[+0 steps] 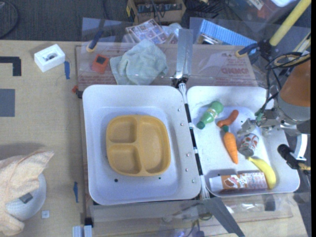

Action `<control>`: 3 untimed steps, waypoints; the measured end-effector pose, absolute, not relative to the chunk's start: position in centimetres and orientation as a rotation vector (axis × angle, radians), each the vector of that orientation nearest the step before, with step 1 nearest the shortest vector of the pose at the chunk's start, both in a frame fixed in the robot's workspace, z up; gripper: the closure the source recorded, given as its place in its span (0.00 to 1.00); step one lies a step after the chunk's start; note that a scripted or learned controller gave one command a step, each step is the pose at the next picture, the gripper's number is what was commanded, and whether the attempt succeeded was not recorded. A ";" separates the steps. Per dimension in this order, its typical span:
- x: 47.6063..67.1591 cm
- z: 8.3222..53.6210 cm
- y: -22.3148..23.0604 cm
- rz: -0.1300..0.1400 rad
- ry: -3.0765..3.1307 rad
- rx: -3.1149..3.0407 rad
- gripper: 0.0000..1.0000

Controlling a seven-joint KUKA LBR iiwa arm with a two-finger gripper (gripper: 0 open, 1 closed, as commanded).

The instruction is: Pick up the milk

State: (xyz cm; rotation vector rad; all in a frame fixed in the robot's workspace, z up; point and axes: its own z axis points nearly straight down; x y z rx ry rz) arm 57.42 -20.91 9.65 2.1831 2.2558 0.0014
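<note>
The milk (248,143), a small white carton with red print, stands in the right bin (210,152) between the carrot (230,146) and the banana (263,170), crowded on both sides, so any grasp probably has to come from straight above. The gripper (251,128) hangs at the carton's upper end, seemingly lined up for that descent, but its metal parts blur into the carton and I cannot tell how far apart the pincer is or whether it has hold of anything. A green bottle (209,114) and a sausage (228,118) lie further back, a flat box (238,181) leans at the front wall, and the left bin (94,147) carries a yellow divided plate (138,145)
</note>
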 end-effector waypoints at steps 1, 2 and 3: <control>55.7 8.8 -17.5 0.006 2.434 1.979 0.00; 55.9 9.8 -17.8 0.010 2.423 1.982 1.00; 55.9 9.8 -17.8 0.009 2.424 1.982 0.00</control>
